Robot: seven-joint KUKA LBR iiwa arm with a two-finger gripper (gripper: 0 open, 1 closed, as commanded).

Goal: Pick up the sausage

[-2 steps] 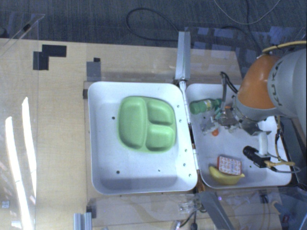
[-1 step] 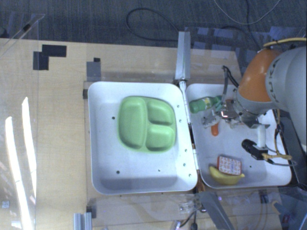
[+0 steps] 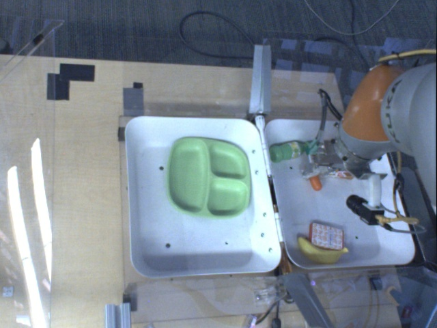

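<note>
My gripper (image 3: 319, 160) hangs low over the upper middle of the right bin (image 3: 396, 251), with the arm coming in from the right. Just under it a small orange-red piece (image 3: 315, 182) pokes out, and it looks like one end of the sausage. A reddish strip (image 3: 339, 175) lies beside it, partly under the wrist. Most of the sausage is hidden by the gripper, and I cannot tell whether the gripper touches it.
A green bottle (image 3: 287, 150) lies on its side at the right bin's upper left, close to the gripper. A banana (image 3: 321, 251) and a square waffle-like block (image 3: 326, 235) sit near its front edge. The left bin (image 3: 147, 203) holds a green divided plate (image 3: 208, 176).
</note>
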